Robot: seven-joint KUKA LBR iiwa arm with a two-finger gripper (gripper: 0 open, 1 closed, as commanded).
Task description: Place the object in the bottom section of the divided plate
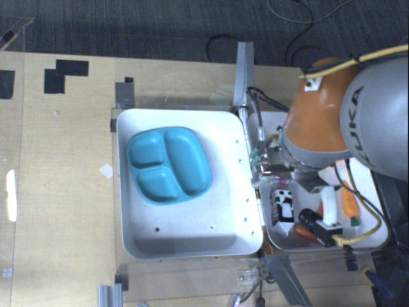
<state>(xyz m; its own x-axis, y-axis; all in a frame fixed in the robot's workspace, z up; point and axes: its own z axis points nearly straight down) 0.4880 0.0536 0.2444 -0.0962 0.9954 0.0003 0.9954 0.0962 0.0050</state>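
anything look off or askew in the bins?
Only the plate: it sits rotated in the left bin, its dividers off square with the bin walls. No spill or damage. The arm hangs over the right bin, covering most of the clutter there.

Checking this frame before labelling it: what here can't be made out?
- Gripper: hidden in the camera view under the grey arm with its orange band.
- Right shallow white bin: mostly covered by the arm; the small orange, black and white objects are too cluttered to identify.
- Blue divided plastic plate in the left bin: fully visible.
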